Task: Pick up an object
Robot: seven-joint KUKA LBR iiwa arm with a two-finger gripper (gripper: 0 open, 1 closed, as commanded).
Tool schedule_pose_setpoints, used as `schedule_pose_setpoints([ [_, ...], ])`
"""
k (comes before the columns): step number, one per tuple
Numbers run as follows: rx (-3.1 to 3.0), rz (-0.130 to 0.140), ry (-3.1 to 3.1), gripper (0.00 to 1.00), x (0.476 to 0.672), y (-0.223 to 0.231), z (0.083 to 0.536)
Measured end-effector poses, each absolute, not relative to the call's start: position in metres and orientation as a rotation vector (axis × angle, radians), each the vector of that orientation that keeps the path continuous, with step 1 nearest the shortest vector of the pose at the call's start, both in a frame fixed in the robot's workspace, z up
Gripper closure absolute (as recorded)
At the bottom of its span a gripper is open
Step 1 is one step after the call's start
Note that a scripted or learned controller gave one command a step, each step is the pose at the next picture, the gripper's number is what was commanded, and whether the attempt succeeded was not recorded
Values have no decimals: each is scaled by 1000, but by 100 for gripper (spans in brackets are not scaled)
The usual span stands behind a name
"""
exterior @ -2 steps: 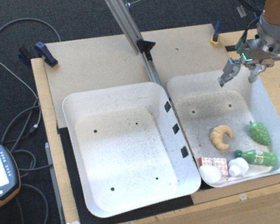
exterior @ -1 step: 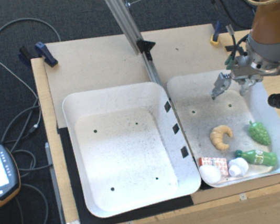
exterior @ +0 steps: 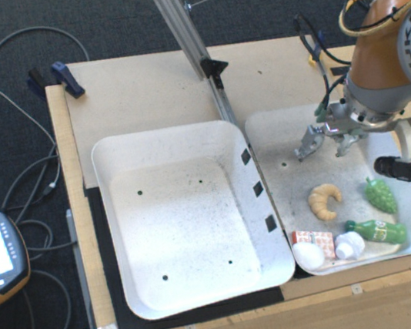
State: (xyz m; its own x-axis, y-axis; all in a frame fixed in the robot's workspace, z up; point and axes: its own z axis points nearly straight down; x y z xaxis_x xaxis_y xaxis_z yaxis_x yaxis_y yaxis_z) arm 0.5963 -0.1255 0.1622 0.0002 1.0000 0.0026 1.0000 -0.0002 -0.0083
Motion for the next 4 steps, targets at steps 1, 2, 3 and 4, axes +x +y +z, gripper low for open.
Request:
schedule_pose_setpoints([
  [1,-2216,6,-2216,0,591,-117,114],
  [2,-2221,-3,-2221,100,594,-117,129],
  [3,-2224,-8,-2229,100,598,-115,193],
  [4,-2224,-9,-2229,100,605,-114,258],
])
